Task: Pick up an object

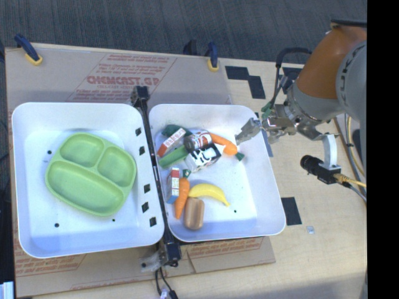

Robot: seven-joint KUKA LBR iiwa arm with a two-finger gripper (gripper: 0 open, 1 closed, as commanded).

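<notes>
Orange carrot lies by the right bin's right edge, nearest the gripper, so likely the target. Its fingers hover there, spread apart, holding nothing.

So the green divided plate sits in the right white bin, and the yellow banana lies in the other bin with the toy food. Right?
Not quite. The camera view shows the green divided plate in the left white bin; the yellow banana lies in the right white bin with the other toy food.
</notes>
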